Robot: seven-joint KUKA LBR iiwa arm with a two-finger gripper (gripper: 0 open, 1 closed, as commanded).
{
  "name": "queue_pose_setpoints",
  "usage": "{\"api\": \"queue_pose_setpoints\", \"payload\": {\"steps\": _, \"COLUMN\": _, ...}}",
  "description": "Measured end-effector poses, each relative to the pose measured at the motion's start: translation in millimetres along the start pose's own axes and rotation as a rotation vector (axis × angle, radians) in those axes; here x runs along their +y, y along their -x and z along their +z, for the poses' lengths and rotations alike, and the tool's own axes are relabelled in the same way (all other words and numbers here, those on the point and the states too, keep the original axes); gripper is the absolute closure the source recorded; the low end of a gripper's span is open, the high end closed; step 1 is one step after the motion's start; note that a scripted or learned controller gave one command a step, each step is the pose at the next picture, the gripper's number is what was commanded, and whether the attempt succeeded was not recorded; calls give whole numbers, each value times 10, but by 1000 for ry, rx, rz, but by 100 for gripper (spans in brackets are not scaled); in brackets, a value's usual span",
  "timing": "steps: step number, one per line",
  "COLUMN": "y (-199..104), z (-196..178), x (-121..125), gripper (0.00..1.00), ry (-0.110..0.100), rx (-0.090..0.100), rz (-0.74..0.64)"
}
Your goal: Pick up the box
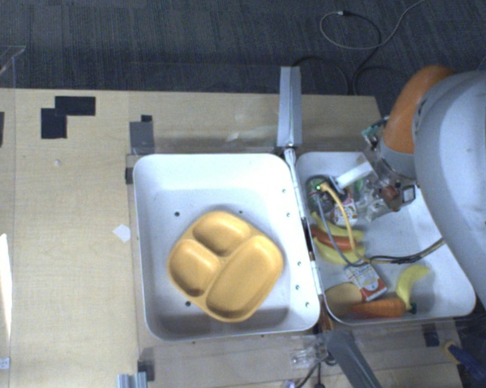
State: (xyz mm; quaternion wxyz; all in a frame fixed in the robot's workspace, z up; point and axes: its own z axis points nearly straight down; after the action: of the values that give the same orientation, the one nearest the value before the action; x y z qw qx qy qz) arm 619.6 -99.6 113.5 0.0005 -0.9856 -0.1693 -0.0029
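Box (368, 281): lay between banana (410, 280) and carrot (379, 308) in right bin (462, 304) | gripper (351, 201): hovered apart, open or closed impossible to tell | likely needed: centring overhead, descent clear of banana

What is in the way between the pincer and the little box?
A yellow toy and a red toy lie between the pincer and the box in the right bin. Nothing lies on top of the box.
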Motion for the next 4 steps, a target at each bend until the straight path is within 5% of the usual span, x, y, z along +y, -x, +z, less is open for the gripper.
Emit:
{"api": "queue_pose_setpoints", "payload": {"steps": 1, "y": 264, "z": 237, "x": 10, "gripper": 100, "ry": 2, "rx": 5, "rz": -79}}
{"api": "queue_pose_setpoints", "payload": {"steps": 2, "y": 1030, "z": 225, "x": -273, "gripper": 100, "ry": 4, "rx": 6, "rz": 10}}
{"api": "queue_pose_setpoints", "payload": {"steps": 4, "y": 1198, "z": 222, "x": -415, "gripper": 100, "ry": 12, "rx": 13, "rz": 139}}
